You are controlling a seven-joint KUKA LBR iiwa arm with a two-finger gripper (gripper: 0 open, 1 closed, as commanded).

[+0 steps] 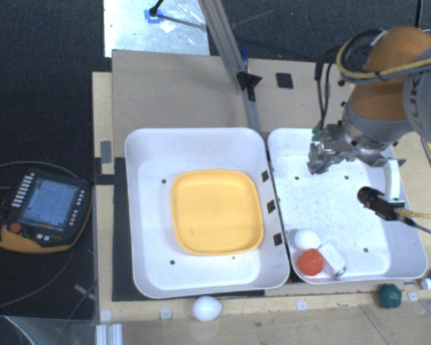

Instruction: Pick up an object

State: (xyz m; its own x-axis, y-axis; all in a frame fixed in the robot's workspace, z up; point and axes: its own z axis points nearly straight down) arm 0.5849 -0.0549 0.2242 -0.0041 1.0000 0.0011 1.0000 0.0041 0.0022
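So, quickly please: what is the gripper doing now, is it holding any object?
Gripper: over the far part of the right bin; whether it is open or closed cannot be told, and nothing is seen held.

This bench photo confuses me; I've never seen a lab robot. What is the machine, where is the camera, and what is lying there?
The camera looks down at a slant from above. The grey and orange robot arm reaches in from the right; its gripper hangs over the right bin. I cannot see it holding anything. In that bin's near corner lie a white ball, an orange ball and a small white block. The left bin holds a yellow plate.
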